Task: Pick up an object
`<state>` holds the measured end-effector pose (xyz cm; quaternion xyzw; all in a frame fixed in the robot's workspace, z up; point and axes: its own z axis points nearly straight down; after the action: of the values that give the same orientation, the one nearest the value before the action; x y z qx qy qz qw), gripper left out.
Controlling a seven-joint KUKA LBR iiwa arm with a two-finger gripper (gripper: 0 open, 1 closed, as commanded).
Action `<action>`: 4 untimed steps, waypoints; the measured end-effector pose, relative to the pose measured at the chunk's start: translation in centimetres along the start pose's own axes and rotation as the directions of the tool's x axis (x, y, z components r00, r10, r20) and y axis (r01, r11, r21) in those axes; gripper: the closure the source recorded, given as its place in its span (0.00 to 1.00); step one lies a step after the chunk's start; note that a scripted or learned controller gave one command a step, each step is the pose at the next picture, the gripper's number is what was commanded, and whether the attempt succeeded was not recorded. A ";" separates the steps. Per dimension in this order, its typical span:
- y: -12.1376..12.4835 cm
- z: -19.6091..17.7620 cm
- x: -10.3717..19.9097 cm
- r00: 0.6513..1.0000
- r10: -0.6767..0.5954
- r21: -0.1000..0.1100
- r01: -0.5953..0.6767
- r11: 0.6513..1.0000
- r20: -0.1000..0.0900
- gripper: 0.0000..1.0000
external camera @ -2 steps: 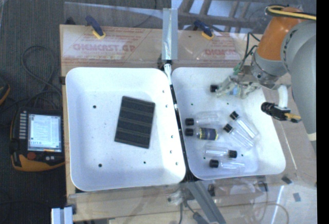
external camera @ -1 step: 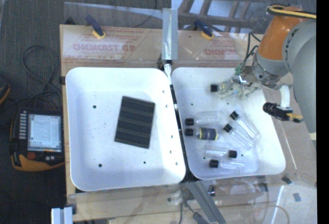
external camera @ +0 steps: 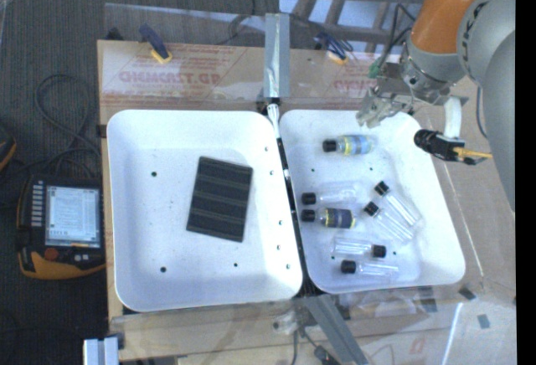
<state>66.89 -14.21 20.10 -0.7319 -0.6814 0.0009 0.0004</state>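
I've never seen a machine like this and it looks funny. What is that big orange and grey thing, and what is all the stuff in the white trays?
That is a robot arm. It comes in from the right side of the picture. The camera hangs above the bench and looks down at a slant. At the arm's tip is a gripper, like a hand with two fingers, hanging over the far edge of the right bin. Nothing shows between its fingers, so it is holding nothing. In that bin lie several small clear vials with black caps, like this vial just below the gripper. The left bin has a flat dark ridged block. On the floor to the left lies a handheld control screen.
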 end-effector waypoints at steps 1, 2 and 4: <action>0.0 0.0 0.0 1.000 0.000 0.001 0.000 1.000 0.000 0.00; -1.7 10.9 -2.6 0.999 -0.042 0.000 0.042 0.999 -0.001 0.00; -3.1 11.0 -7.4 0.990 -0.143 -0.017 0.143 0.990 -0.007 0.00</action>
<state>63.21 -21.38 9.10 -0.6810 -0.7322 -0.0077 -0.0027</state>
